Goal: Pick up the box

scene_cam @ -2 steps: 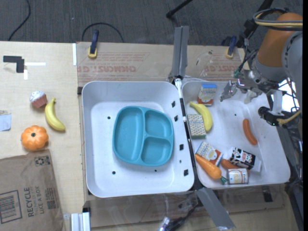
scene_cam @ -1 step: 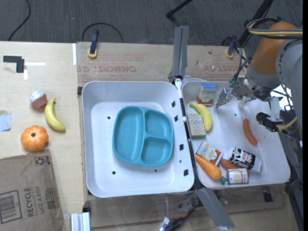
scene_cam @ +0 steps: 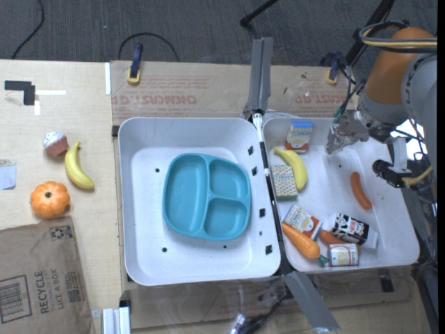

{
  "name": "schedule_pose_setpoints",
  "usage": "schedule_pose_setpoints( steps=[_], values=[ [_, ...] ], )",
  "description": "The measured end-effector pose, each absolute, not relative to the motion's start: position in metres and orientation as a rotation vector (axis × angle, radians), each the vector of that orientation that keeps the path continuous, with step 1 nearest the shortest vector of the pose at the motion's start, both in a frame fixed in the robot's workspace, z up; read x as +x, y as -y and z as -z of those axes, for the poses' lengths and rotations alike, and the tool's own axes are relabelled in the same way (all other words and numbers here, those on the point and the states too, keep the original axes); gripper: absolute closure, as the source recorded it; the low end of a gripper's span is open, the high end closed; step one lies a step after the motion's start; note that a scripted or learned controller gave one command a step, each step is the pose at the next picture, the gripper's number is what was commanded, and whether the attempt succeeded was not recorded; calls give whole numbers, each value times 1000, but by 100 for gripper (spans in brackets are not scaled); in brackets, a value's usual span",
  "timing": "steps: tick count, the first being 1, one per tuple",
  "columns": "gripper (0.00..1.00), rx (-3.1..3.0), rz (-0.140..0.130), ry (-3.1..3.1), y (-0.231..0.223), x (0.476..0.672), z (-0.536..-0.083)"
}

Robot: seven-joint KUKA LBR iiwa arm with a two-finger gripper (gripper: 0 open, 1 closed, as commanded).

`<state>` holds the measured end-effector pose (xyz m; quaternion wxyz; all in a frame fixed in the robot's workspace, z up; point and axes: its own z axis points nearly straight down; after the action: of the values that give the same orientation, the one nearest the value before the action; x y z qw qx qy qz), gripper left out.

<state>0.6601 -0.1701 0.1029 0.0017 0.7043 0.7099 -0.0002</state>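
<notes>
Nearest the camera, at the front of the right bin [scene_cam: 400, 252]: a small can [scene_cam: 342, 255] on its side, a cow-patterned carton [scene_cam: 350, 228] just behind it, a carrot [scene_cam: 300, 241] lying at a slant, and an orange-and-white box [scene_cam: 301, 220] touching the carrot's upper end. At front left on the worktop [scene_cam: 55, 89], a cardboard carton [scene_cam: 38, 280] printed with a recycle mark.

Further back in the right bin: a sausage [scene_cam: 360, 190] toward the right wall, a pale sponge-like block [scene_cam: 283, 181] by the left wall, a banana [scene_cam: 293, 165] just beside it, and a small blue-lidded cup [scene_cam: 299, 136] at the far edge. In the left bin [scene_cam: 132, 200], a blue divided plate [scene_cam: 207, 197] near the middle.

Out on the worktop at left: a small pumpkin [scene_cam: 50, 199], a second banana [scene_cam: 77, 167] and a cupcake [scene_cam: 55, 143].

Farthest back, at right: the gripper [scene_cam: 341, 142] hanging over the far part of the right bin, pointed down, well apart from the box; nothing seen between its tips, and hard to tell how far open. Above it, the arm's orange band [scene_cam: 391, 72].
</notes>
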Motion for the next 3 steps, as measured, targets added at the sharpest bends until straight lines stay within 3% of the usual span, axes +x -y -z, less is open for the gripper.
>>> schedule_pose_setpoints(
  steps=[1, 2, 3],
  values=[
    [0, 2211, 1, -2228, 170, 660, -102],
    [0, 2301, 1, -2139, 189, 645, -92],
    [0, 2378, 0, -2050, 181, 659, -107]
  ],
)
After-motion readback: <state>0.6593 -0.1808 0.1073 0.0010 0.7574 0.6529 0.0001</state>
